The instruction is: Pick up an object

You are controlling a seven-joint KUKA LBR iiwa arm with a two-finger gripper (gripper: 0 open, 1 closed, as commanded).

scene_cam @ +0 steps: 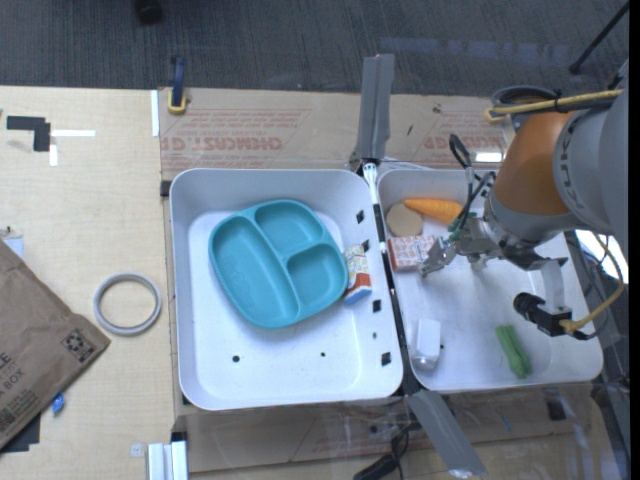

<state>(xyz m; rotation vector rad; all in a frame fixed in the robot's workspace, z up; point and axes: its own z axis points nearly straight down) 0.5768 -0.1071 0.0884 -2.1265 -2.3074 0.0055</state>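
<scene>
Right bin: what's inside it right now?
The right bin holds an orange carrot, a tan disc, a red-and-white packet, a white item and a green stick. The arm covers its far right part.

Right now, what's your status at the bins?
Gripper low in right bin, beside the red-and-white box. Nothing seen between its fingers. Carrot close behind, green piece nearer front.

Cardboard sheet (300,128) — mirrored red print, unreadable; brown box (30,358) — "BOX".
</scene>
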